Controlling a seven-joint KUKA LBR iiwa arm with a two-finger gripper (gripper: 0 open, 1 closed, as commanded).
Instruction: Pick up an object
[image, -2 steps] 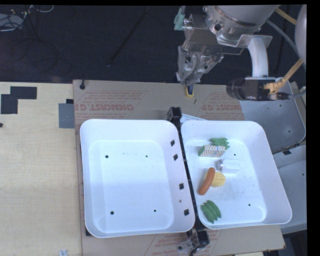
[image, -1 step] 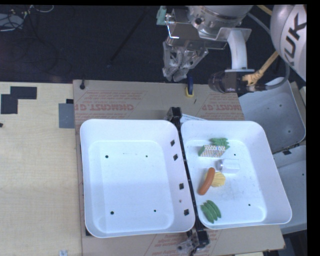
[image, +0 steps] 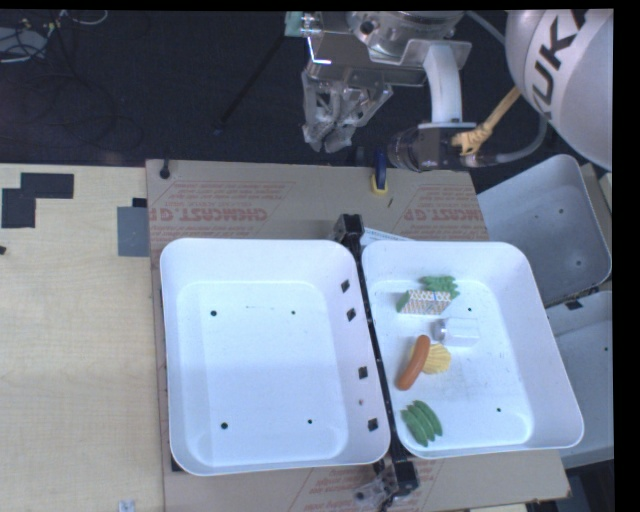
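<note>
Gripper hangs high beyond right bin, fingers closed on pale crumpled object. Pick looks done; hot dog, green pod lie inside right bin.

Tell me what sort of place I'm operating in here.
Probably a robotics lab bench set up for grasping trials: two shallow white bins clipped together on a board, small toy foods like a sausage in the right one, and the gripper hanging above.
</note>
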